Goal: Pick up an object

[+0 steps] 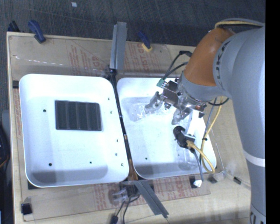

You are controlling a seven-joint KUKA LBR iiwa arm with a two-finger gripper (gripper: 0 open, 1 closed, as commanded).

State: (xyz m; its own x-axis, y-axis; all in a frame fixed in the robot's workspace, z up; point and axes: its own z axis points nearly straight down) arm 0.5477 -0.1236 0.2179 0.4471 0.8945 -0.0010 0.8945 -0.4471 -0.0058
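Clear plastic object (136,110) in the right bin (149,167), toward the worktop's far edge.
Looks light, crinkly, slippery; pinch a raised fold. Pincer (155,102) state unclear.

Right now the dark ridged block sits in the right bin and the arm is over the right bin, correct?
Not quite. The camera view shows the dark ridged block lying in the left bin, not the right one. The rest holds: the arm is over the right bin.
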